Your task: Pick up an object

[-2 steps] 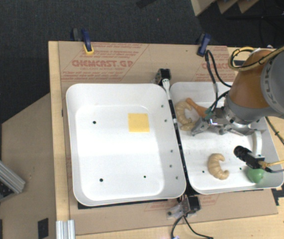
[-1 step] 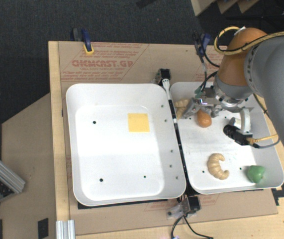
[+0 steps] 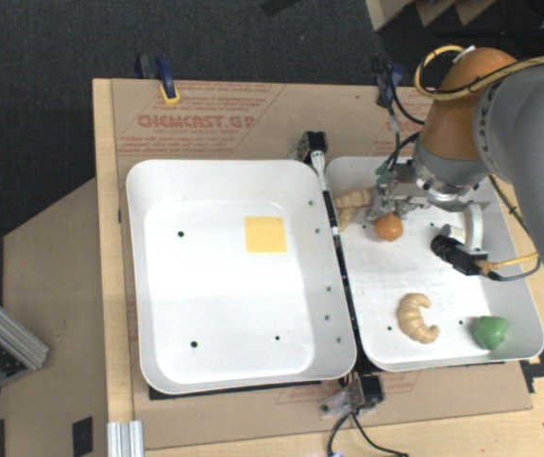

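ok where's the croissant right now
The croissant lies in the right bin, near its front edge, left of the green ball and well below the claw.

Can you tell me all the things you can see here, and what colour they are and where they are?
Bins: 2, white, side by side on the bench.
Square: 1, yellow, flat in the left bin.
Croissant: 1, tan, right bin, near the front.
Green thing: 1, green, front right corner of the right bin.
Orange ball: 1, orange, right bin, right below the tool.
Pale piece: 1, beige, back left of the right bin.
Board: 1, brown, under the bins.
Clamp: 1, blue and yellow, back edge of the board.
Arm: 1, grey with orange band, from the right.
Tool: 1, metal, over the right bin.
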`<state>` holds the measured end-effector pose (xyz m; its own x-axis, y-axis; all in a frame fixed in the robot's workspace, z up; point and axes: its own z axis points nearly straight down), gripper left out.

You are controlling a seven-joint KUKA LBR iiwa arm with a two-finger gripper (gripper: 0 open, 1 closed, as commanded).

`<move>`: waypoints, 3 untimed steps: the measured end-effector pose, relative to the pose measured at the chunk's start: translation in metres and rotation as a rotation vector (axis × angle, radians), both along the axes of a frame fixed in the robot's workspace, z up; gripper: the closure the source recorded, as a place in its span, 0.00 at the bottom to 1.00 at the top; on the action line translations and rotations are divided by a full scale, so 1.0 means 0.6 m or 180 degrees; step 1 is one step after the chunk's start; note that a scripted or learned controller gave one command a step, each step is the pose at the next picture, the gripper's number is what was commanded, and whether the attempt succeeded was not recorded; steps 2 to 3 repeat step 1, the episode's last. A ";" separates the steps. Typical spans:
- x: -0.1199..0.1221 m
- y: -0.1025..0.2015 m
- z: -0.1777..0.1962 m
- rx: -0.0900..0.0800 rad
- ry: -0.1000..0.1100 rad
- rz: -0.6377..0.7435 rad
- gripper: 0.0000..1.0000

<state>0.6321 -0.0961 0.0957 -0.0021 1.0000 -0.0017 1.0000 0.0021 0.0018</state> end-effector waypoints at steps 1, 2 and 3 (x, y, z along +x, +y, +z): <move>0.042 0.130 0.161 0.0013 -0.0038 0.0024 1.00; 0.042 0.130 0.161 0.0013 -0.0038 0.0024 1.00; 0.042 0.130 0.161 0.0013 -0.0038 0.0024 1.00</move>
